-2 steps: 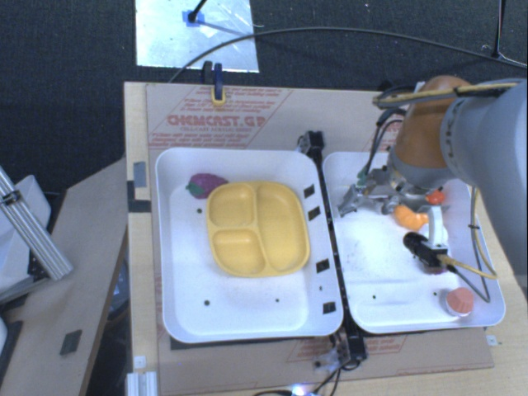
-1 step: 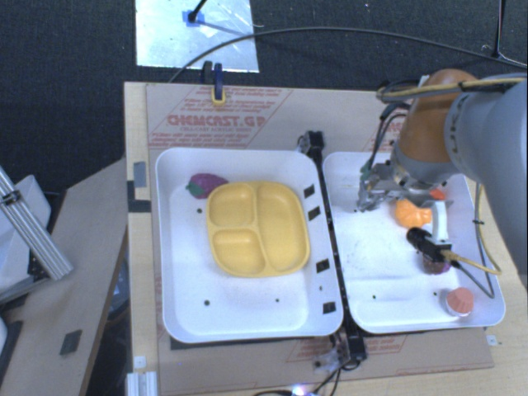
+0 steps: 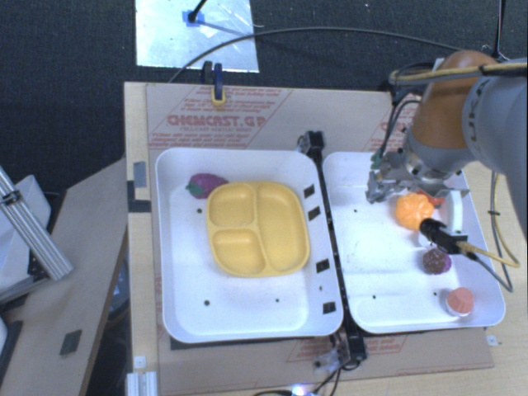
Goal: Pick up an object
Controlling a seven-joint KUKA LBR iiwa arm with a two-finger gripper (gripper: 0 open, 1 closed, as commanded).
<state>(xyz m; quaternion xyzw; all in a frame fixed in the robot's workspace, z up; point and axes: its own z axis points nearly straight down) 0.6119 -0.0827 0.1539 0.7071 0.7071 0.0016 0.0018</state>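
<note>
While the left bin (image 3: 177, 304) carries nothing the arm is near, it is logged first: a yellow divided tray (image 3: 254, 228) lies flat across its middle, and a small purple toy (image 3: 205, 186) rests just beside the tray's far-left corner, toward the bench's back edge. Right bin (image 3: 371, 304) holds the likely targets. An orange round object (image 3: 411, 209) sits near that bin's far-right part; a dark purple ball (image 3: 436, 261) lies nearer the front, and a pink-and-white piece (image 3: 459, 301) close to the front-right corner. The gripper (image 3: 386, 185) hangs low over the bin, just left of the orange object, probably lined up for it since that is the closest item. Jaws: cannot tell whether released or clenched; nothing visibly between them. Judgement: approach stage, grasp not yet made.
</note>
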